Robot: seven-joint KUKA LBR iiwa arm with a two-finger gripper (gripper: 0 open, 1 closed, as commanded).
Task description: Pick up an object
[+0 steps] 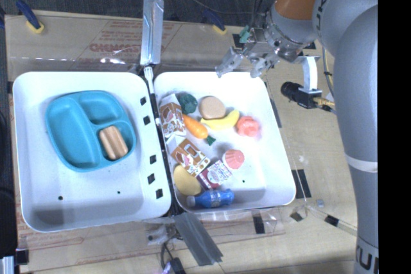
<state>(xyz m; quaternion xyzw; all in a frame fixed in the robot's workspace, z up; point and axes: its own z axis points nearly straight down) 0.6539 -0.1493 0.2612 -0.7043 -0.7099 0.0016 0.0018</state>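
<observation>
Several small things lie heaped in the right-hand bin (276, 176), and any of them could serve as the object to pick up; none has been lifted yet, so the whole of the task looks to be ahead. Nearest below the tool (243, 66) sit a tan bun-like piece (212, 106) and a dark green lump (187, 101), with a banana (223, 121) and a pink-red fruit (248, 127) just beneath the bun. Farther from the tool come an orange carrot (194, 127), two brown-and-white snack packets (170, 117), a small red-topped cup (234, 158), a yellow piece (186, 181) and, farthest away by the bin's near wall, a blue bottle (213, 199).

The tool hangs over the far rim of that bin, above the pile and apart from it, its fingers spread fairly wide with nothing between them. By my judgement the approach is all that has been made: the descent, the closing and the lift remain.

What hinders is the crowding. The pieces touch or overlap, so fingers coming down on one are likely to strike a neighbour, and the rounded toys may slip sideways. The bun and the pink fruit lie most open.

Well off to the tool's far side, the other bin (38, 202) holds a blue divided plate (70, 131) with a sausage-like piece (113, 142) in one compartment. A metal clamp (152, 29) stands upright at the joint between the bins, on the counter (192, 42).
</observation>
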